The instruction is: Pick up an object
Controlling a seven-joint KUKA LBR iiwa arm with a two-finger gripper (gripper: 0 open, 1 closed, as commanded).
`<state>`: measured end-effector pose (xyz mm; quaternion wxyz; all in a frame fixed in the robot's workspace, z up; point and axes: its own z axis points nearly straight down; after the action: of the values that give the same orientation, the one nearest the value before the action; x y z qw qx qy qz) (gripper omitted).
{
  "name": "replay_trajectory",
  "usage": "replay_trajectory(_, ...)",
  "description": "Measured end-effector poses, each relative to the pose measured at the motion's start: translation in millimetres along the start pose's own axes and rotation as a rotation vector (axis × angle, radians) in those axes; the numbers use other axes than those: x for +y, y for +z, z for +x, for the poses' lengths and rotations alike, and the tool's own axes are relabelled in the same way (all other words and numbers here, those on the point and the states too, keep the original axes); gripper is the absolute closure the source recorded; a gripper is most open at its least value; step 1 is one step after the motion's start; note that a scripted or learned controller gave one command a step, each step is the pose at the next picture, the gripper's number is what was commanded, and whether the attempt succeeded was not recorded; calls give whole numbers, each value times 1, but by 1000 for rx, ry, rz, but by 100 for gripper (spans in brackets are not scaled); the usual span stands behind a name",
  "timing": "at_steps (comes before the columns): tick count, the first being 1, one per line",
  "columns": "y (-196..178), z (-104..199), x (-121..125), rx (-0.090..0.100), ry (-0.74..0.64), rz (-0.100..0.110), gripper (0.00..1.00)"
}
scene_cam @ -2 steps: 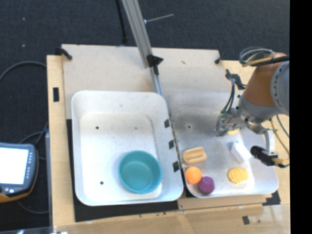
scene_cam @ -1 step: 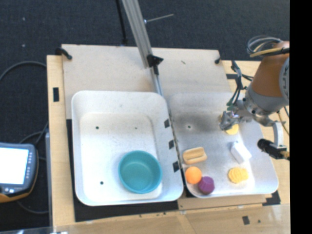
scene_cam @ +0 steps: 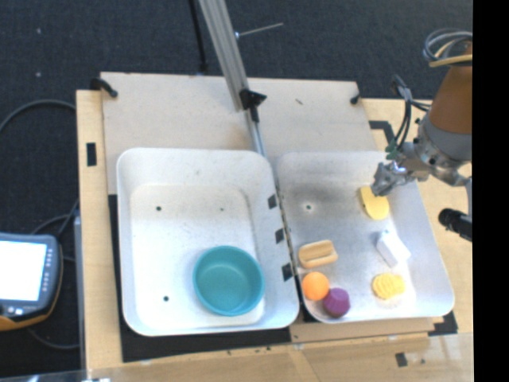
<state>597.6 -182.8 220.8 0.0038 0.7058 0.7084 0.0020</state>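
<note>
We see the pincer (scene_cam: pixel 385 180) low over the right bin (scene_cam: pixel 334 173), near that bin's far right part, with the grey arm (scene_cam: pixel 445 126) reaching in from the right. Just beneath and in front of its tip lies a yellow rounded piece (scene_cam: pixel 375 204), close enough that the two appear to touch, though we cannot tell if there is real contact. We cannot tell how the pincer is set, since its tip is small and dark against the bin.

Nearer to us in the same bin lie a white block (scene_cam: pixel 392 248), a ribbed yellow piece (scene_cam: pixel 388 286), a tan bun-shaped piece (scene_cam: pixel 317 253), an orange ball (scene_cam: pixel 315 286) and a purple ball (scene_cam: pixel 337 301), the two balls touching. The left bin (scene_cam: pixel 159 173) holds a teal bowl (scene_cam: pixel 228 280). Both bins rest on the counter (scene_cam: pixel 175 110).
</note>
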Motion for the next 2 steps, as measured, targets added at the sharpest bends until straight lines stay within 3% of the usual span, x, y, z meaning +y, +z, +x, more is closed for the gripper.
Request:
replay_trajectory(1, -54, -2, 1, 0, 0, 2, 100)
replay_trajectory(2, -43, 46, -16, 2, -1, 8, 100)
